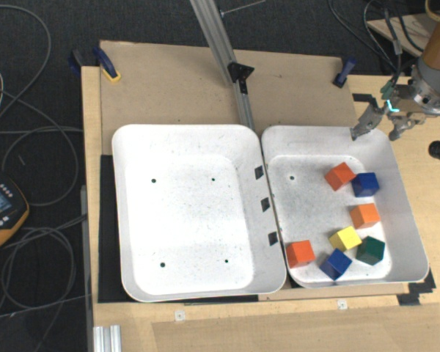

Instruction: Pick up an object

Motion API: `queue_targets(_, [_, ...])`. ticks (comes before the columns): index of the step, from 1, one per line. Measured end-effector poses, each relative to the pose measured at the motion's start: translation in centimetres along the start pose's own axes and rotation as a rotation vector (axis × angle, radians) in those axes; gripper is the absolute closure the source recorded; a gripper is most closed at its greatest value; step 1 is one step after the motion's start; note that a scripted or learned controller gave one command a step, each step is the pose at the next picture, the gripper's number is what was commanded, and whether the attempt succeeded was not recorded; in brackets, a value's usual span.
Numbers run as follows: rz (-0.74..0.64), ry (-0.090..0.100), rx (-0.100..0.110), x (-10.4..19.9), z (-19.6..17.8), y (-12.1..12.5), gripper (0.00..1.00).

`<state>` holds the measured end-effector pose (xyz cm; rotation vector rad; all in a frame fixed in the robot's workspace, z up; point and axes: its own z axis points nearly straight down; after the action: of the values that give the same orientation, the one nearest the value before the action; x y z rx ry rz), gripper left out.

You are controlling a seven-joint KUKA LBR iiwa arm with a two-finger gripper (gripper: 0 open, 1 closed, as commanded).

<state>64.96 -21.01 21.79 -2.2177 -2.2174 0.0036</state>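
Several small blocks lie in the right bin [308,152]: an orange block [339,176] beside a blue block [365,184], another orange block [364,215], a yellow block [346,238], a dark green block [370,250], a blue block [336,264] and an orange block [301,253] near the front. My gripper [381,126] hangs open above the bin's far right corner, its two fingers spread, with nothing between them. It stands behind and to the right of the nearest orange and blue blocks.
The left bin [183,204] lies beside the right one, with black clips along the shared edge. A metal pole [220,42] slants up from the back of the bench. Blue clamps sit at the board's back corners. Cables lie on the floor at left.
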Motion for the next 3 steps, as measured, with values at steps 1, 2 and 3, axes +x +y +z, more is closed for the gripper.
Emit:
queue_targets(1, [-0.002, -0.003, -0.004, 0.0, -0.4, 0.1, 0.0])
queue_targets(2, [0.0, -0.001, -0.001, -0.3, 3.9, -0.2, 0.0])
queue_targets(3, [-0.001, 0.0, 0.001, 0.5, 8.9, -1.0, 0.0])
